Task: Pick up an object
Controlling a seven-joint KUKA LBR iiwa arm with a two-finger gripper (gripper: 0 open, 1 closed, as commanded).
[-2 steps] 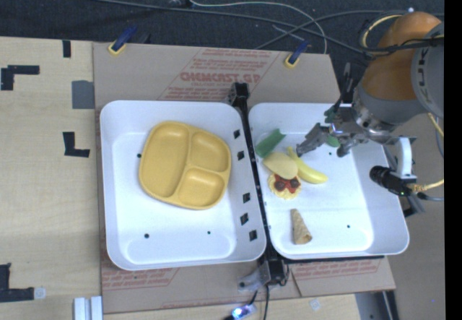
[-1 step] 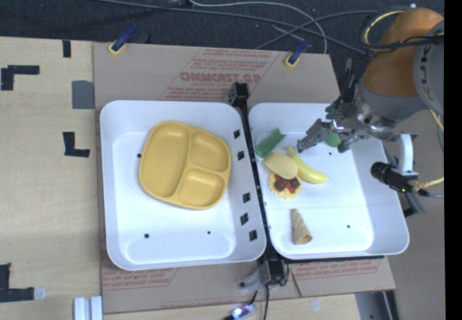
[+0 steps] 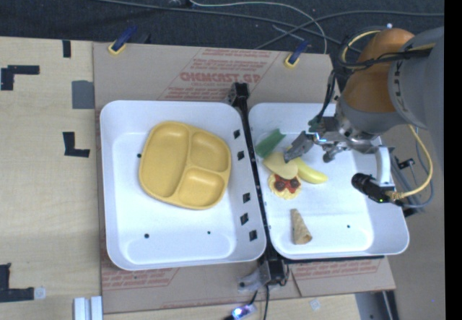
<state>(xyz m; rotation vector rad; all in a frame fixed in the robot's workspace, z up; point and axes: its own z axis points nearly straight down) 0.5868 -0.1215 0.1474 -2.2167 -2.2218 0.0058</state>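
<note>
Yellow, seemingly banana-shaped toy (image 3: 312,174)

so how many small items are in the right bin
4. A green piece lies near the bin's left wall, a yellow banana-like piece beside the gripper, a small pizza-like piece just below them, and a brown cone toward the front. The arm may hide more.

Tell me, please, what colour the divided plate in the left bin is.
Yellow; the divided plate shows clearly in the camera view.

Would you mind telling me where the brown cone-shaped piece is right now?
In the camera view, the brown cone lies in the right bin, near its front edge, apart from and below the small pizza-like piece and the banana.
</note>
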